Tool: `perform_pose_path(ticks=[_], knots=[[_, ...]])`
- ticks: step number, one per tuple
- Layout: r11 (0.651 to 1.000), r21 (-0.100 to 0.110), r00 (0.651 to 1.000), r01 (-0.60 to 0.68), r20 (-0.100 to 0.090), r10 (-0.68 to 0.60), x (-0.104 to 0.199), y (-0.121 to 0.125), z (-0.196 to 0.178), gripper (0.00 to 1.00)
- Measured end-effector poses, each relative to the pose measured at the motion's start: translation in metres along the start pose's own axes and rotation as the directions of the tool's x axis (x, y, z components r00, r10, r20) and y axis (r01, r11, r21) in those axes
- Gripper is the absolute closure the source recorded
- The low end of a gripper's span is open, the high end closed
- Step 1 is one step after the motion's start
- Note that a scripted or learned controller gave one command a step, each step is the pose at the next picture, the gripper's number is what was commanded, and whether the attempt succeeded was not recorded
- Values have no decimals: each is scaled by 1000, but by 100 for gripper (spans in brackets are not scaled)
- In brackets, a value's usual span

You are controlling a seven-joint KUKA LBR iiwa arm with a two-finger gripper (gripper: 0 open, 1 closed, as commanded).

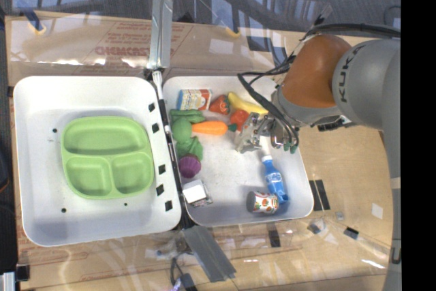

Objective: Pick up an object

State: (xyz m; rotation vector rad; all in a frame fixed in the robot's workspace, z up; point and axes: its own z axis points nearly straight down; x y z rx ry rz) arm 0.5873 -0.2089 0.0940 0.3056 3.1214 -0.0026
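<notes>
The right bin holds several small items. An orange carrot lies on green leafy pieces, with a purple round item below them. A small carton, a red piece and a yellow banana lie along the far wall. A blue bottle and a tipped can rest near the front right corner. A small white box sits at the front left. My gripper hangs low over the bin's middle right, just left of the bottle's cap, with nothing seen between its fingers.
The left bin bears a green three-compartment tray. A metal divider bar stands between the bins at the back. The arm's orange band and cables overhang the right bin's far right corner.
</notes>
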Motion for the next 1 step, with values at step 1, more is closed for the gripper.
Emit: perform_pose_path(ticks=[1], knots=[[1000, 0, 1000, -1, -3, 1, 1, -1, -1, 0]])
